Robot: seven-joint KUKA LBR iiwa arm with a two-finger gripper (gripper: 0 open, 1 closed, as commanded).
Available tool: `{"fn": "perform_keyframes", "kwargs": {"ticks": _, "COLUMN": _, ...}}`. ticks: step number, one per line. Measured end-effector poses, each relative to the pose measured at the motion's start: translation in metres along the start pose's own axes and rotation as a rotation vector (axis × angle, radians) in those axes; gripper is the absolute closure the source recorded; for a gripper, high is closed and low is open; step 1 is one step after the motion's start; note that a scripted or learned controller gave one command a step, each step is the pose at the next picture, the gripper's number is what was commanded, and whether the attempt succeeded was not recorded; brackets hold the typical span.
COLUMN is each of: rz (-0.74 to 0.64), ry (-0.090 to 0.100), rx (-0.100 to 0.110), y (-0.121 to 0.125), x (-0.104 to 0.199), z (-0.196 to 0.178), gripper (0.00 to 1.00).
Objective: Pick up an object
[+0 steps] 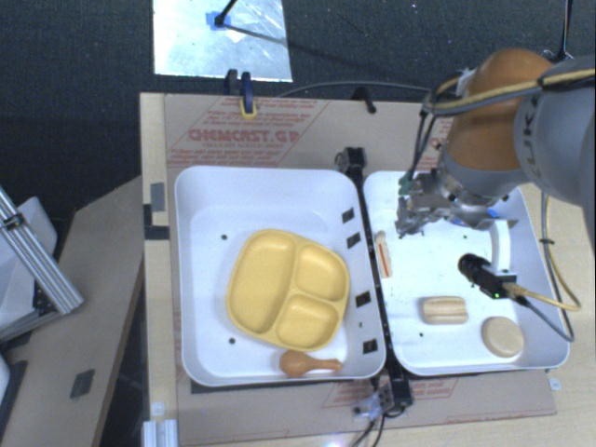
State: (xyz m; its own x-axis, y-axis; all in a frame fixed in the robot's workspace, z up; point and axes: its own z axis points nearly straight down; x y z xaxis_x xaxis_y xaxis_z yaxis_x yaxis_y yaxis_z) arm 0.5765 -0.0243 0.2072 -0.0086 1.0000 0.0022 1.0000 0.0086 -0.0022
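Orange stick [382,254], the thin one in the right bin [466,369]: is that the likeliest pick?

I'd judge so. The gripper [408,220] hangs over the upper left part of that bin, and the stick lies just below and to the left of it in the view, nearer than anything else.

How would it handle?

It looks like a small toy piece, so probably light and stiff and not fragile. It is narrow and likely smooth, so it could roll or slip. It also lies lengthwise, just beside the bin's left wall, which leaves little room on that side. I would take it across the middle of its length.

And the hand itself?

I cannot tell whether it is open or closed, because the tip is dark and small in this view. Nothing shows held in it, and it seems to touch none of the objects.

Any easier options farther out?

A tan bread roll [441,310] lies in open floor lower in the same bin, and a pale round biscuit [503,336] lies near the lower right corner. Both sit clear of the walls. Beyond them, the left bin [270,173] holds a yellow divided plate [289,290] and a brown drumstick [305,363] near its lower edge.
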Motion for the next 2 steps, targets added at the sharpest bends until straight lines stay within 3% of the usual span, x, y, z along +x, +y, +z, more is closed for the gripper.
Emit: {"fn": "perform_keyframes", "kwargs": {"ticks": 2, "rz": -0.001, "ry": 0.0, "rx": -0.001, "y": -0.04, "x": 0.106, "z": -0.018, "gripper": 1.0}}
